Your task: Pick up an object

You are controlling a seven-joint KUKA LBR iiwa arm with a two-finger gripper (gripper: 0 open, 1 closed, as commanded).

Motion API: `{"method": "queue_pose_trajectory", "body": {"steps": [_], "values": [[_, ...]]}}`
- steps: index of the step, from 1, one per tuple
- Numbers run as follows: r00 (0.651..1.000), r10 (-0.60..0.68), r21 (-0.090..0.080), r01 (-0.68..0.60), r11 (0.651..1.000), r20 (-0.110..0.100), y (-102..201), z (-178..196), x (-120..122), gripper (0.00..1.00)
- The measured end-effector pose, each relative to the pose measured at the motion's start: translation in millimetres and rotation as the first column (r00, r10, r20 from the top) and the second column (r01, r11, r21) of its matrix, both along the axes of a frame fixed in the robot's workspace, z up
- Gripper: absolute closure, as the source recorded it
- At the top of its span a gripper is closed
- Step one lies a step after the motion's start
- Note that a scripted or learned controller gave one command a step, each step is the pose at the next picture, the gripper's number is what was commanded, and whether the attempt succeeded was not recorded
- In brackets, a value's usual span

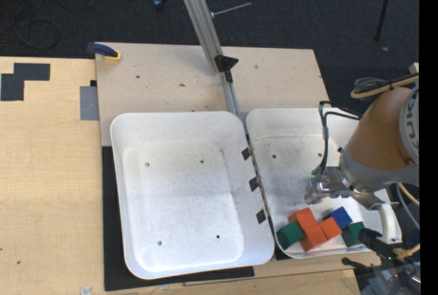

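A KUKA arm (383, 143) reaches in from the right over the right bin (287, 129), its gripper (321, 189) poised just above a huddle of blocks in the bin's near corner; whether it is open or closed cannot be told from this angle. The candidates lie packed together: an orange block (309, 226) at the centre, a green block (291, 235) touching its left side, a blue block (340, 217) and a second green one (354, 232) to its right. Nothing appears to be held yet. The left bin (137, 143) sits alongside. To do this step well, the gripper would best descend on a block with free sides, probably the orange one nearest it, straddling it squarely so the neighbours are not nudged or jammed against the bin wall.
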State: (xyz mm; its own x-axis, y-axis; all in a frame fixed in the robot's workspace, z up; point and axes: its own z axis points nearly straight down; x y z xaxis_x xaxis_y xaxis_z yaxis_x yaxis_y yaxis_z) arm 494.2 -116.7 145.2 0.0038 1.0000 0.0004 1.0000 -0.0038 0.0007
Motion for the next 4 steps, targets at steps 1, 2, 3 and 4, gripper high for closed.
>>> {"method": "queue_pose_trajectory", "body": {"steps": [1, 2, 3, 4], "values": [[1.0, -0.001, -0.001, 0.001, 1.0, 0.002, -10, 51, -4, 1.0], [1.0, 0.005, -0.001, -0.005, 1.0, 0.002, -4, 97, 0, 1.0], [1.0, 0.007, 0.001, -0.007, 1.0, -0.002, 34, 93, 27, 1.0], [1.0, 0.007, 0.001, -0.007, 1.0, -0.003, 82, 91, 37, 1.0]]}}
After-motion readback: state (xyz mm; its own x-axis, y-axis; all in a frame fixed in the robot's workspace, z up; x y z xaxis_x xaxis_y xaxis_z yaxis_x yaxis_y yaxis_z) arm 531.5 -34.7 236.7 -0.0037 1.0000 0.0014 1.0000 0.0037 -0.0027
